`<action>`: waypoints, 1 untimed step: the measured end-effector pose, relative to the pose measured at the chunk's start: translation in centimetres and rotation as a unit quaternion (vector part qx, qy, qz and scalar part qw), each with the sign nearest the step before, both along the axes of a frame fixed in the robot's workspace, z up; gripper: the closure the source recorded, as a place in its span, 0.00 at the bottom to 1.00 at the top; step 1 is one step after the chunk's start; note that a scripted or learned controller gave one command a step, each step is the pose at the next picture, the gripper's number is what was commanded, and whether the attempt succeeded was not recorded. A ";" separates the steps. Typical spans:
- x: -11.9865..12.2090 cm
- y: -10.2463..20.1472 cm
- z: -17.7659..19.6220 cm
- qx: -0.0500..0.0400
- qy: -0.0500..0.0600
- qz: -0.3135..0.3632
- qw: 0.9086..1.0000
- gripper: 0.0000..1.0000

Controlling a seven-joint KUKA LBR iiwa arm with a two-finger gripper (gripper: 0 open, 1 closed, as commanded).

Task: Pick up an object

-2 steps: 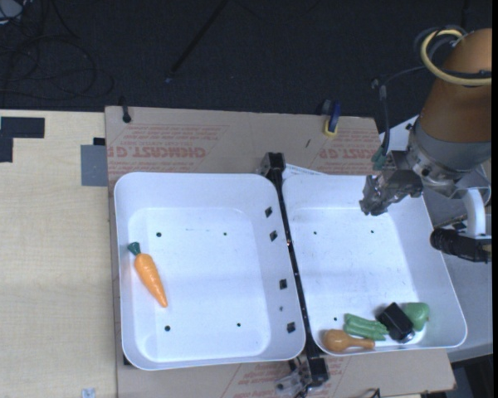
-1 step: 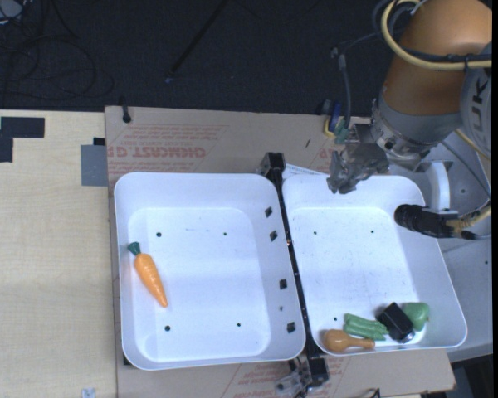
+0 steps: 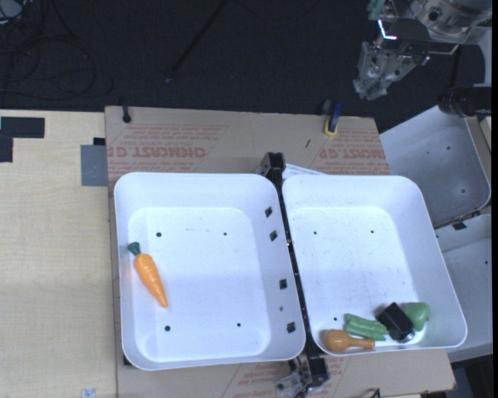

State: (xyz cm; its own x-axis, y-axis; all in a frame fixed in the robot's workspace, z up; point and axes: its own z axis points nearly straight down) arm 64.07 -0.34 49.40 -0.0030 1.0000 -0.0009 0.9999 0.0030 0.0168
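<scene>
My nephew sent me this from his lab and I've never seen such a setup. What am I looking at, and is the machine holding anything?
This is one camera fixed above a bench, looking down at a slant. The grey robot arm reaches in at top right; its hand hangs high above the bench, away from the objects. Two shallow white bins sit side by side. The left bin holds a toy carrot. The right bin holds, in its near corner, a green pod, an orange-brown piece, a black block and a green piece.

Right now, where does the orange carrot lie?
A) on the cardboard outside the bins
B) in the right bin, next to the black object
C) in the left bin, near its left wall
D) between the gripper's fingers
C: the carrot rests inside the left bin, close to its left wall.
</scene>
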 end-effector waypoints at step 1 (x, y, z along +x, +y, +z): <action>0.2 -6.8 -11.1 0.000 0.014 -0.005 1.000 1.00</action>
